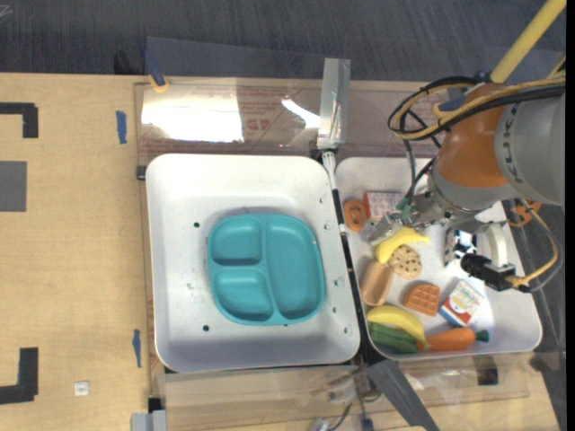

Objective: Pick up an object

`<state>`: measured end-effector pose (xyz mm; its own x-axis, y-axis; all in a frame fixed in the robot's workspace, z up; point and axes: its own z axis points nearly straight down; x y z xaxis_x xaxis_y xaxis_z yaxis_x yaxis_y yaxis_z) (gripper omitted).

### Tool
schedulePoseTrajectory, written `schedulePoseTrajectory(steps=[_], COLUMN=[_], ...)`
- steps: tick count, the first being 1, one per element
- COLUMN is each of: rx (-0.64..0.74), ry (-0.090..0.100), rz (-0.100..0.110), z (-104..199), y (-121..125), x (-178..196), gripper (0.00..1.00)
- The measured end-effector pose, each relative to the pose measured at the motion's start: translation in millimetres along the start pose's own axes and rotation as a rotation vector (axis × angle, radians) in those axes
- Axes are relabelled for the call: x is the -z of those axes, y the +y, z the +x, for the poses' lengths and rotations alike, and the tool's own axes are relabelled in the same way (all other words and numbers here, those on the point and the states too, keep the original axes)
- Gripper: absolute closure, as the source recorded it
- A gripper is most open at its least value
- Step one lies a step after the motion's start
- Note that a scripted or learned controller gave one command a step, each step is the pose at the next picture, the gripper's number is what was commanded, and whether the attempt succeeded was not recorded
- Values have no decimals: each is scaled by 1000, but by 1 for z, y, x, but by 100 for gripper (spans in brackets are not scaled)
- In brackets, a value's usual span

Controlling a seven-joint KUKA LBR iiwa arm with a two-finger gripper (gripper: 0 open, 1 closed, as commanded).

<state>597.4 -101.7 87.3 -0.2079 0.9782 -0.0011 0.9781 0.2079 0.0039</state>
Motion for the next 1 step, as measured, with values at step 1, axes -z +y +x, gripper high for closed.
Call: schedulePoseTrajectory(steps=[1], rx=[23], ry=[-1], rz=[0], z=[-10], y=[-42], x=[0], gripper=[0])
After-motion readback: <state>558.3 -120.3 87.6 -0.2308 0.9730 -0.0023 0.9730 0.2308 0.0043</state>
